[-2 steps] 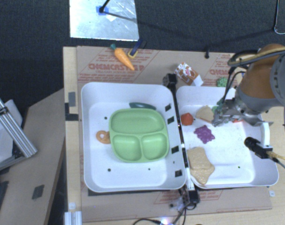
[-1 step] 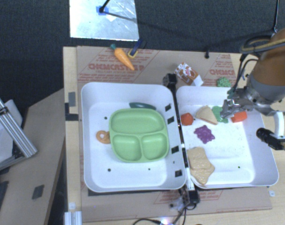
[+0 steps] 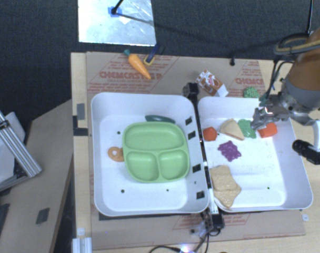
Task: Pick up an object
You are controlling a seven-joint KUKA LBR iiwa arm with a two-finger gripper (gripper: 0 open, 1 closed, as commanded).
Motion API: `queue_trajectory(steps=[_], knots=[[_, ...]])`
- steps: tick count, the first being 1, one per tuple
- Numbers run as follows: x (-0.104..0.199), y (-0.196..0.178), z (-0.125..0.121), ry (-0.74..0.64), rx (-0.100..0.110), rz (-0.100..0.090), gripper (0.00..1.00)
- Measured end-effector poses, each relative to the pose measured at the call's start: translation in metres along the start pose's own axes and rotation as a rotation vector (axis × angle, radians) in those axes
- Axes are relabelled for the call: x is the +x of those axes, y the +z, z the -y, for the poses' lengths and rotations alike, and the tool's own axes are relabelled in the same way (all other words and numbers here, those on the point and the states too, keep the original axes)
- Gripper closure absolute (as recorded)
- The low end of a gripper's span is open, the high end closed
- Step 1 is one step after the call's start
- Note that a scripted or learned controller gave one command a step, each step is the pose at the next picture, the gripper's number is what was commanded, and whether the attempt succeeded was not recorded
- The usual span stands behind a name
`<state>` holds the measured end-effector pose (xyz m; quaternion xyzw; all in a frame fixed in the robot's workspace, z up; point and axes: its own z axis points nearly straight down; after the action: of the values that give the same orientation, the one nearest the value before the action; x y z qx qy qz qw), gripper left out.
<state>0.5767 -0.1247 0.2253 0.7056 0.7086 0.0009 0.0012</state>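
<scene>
Camera view is showing the two white bins lying side by side, with the grey arm (image 3: pixel 307 83) reaching in from the right and its gripper (image 3: pixel 262 117) hanging low over the upper part of the right bin (image 3: pixel 291 194). The gripper is sitting just above a cluster of small play-food pieces: a green piece (image 3: pixel 247 128) directly under it, an orange-red piece (image 3: pixel 268 130) just beside that, and a pale wedge (image 3: pixel 232 129) touching the green piece on its other side. Whether the gripper is spread or closed is something I cannot tell from this angle, and nothing is visibly lifted clear of the bin floor. Further out in the same bin a small red piece (image 3: pixel 209 134) is lying near the divider, a purple cluster (image 3: pixel 229 151) is resting toward the middle, and a tan, bread-like piece (image 3: pixel 225 184) is lying near the lower corner. The left bin (image 3: pixel 105 194) is holding a green sectioned tray (image 3: pixel 155 152) and a small orange ring (image 3: pixel 116 154). A toy carrot (image 3: pixel 139 66) is lying on the bench behind the bins. Judging from this, the reach is largely done and the arm is lining up on the green piece; the closing on it and the lift out of the bin are looking not yet done.
</scene>
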Motion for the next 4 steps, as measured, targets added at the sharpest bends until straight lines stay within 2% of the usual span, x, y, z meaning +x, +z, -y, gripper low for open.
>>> queue_trajectory(steps=[1, 3, 4], knots=[[0.040, 0.002, 0.015, -0.003, 0.002, -0.001, 1.00], [0.148, -0.010, 0.038, -0.006, 0.003, -0.002, 1.00], [0.196, 0.008, 0.067, -0.005, 0.005, -0.003, 1.00]])
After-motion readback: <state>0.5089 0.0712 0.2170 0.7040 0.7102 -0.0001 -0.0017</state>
